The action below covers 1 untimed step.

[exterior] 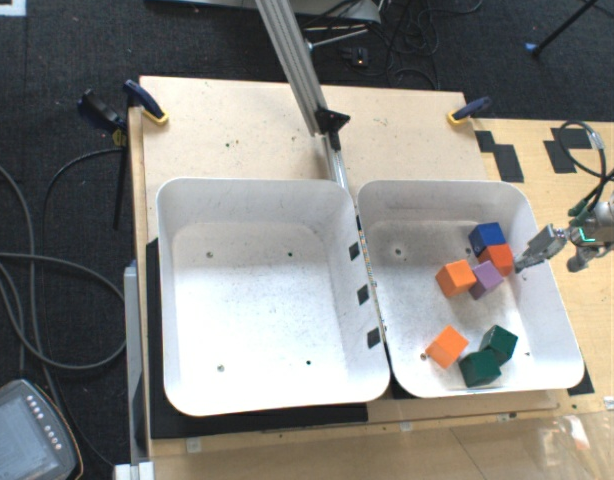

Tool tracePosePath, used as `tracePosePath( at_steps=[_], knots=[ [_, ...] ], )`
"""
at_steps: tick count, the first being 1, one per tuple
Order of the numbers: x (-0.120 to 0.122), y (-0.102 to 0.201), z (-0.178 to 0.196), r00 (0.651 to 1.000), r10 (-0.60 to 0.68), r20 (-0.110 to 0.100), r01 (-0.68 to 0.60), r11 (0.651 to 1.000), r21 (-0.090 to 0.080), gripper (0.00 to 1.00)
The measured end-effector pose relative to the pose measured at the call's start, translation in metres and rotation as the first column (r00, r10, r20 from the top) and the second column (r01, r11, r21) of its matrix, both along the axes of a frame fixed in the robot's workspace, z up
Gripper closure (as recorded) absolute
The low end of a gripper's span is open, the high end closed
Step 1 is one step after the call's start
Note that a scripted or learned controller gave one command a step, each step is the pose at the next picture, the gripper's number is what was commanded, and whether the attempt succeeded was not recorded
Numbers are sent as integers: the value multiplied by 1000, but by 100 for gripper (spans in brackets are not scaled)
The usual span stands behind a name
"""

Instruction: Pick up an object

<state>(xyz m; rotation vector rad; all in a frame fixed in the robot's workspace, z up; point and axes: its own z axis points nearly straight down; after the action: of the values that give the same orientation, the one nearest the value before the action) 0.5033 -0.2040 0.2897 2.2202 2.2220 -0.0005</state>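
Overhead, slanted camera view: two white bins sitting side by side on bench. Right bin (547, 353) holding small blocks, right-centre of frame: blue block (486, 236), red-orange block (501, 258), purple block (486, 276), orange block (454, 277). Gripper (535, 253) reaching from right edge, tip beside red-orange block; jaw state unclear. Blocks looking light, rigid; grasping flat opposite faces seems best.

No text, label, brand, number or sign is legible anywhere here.
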Motion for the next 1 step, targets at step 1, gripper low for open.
tracePosePath(
  at_steps=[1],
  knots=[
    [3,4,-44,1000,0,-4,0,1000,1,0]
  ],
)
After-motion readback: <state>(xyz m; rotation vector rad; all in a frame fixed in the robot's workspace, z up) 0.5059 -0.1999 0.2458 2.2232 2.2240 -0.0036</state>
